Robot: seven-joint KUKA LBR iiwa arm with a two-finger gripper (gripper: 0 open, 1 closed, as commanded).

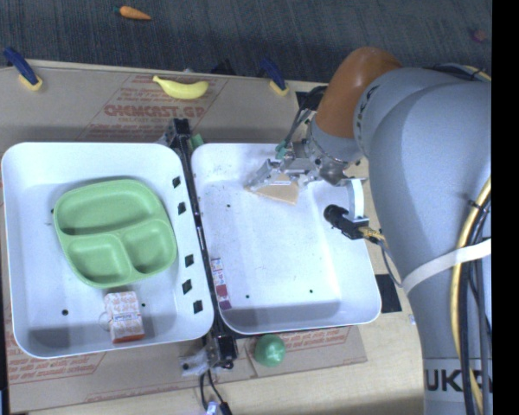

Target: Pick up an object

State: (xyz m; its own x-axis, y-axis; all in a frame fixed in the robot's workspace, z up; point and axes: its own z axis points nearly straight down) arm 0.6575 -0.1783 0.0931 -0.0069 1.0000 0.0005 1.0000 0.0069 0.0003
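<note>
Gripper point(272, 173) sits low in the right bin point(346, 305), at its far edge. We see the tan wedge point(279, 192) just beneath the fingertips, touching them; grip state we cannot tell.

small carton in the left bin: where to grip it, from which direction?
Judging from this view, take the carton across its two long sides, coming straight down. It seems to lie flat on the bin floor near the front wall of the left bin, long axis running front to back, just in front of the green tray. The side faces look clear; the front wall crowds the end.
</note>
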